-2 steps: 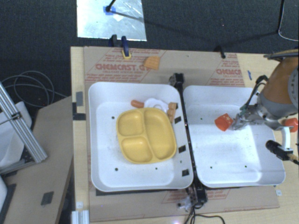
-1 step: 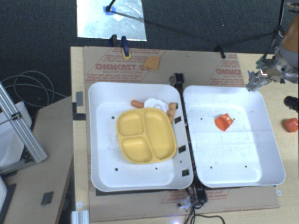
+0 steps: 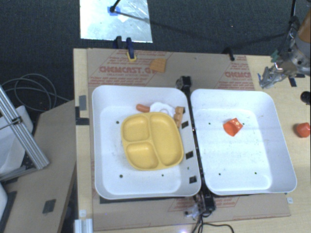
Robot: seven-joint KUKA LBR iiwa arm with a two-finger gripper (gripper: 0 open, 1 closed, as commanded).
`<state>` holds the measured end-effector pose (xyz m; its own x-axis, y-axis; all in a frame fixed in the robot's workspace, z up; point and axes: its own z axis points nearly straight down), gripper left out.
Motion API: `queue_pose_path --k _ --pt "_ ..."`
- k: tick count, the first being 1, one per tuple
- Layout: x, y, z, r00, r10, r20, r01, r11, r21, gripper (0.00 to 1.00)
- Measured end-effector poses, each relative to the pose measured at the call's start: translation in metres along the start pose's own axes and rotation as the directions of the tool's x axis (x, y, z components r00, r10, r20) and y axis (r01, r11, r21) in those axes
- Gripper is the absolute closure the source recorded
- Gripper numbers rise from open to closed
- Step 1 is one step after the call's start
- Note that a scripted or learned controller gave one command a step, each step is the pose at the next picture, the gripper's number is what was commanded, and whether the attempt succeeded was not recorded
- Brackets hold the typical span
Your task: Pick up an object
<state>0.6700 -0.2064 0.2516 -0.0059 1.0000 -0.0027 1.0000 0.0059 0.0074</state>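
Dark carpet (image 3: 39,28) covers the floor around the bench. A reflective silver sheet (image 3: 115,12) lies on it at the top, marked with a scrap of blue tape. The bench is topped by printed cardboard (image 3: 121,64) (red lettering shows). Grey cables (image 3: 29,93) loop at left, beside an aluminium frame rail (image 3: 22,135).

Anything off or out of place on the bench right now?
Two strays outside the bins: an orange block on the bench right of the right bin, and a tan piece behind the left bin. Nothing looks spilled or damaged.
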Motion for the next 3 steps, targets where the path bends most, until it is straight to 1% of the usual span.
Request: queue_pose_path --k 1,2,3 --pt "0.0 -0.001 -0.008 1.0 0.001 0.0 -0.001 1.0 0.002 1.0" --pt "0.073 -0.036 -0.015 1.0 -0.003 -0.004 0.003 1.0 0.007 1.0" --pt "0.011 -0.066 -0.074 1.0 0.01 0.002 -0.01 1.0 0.0 1.0"
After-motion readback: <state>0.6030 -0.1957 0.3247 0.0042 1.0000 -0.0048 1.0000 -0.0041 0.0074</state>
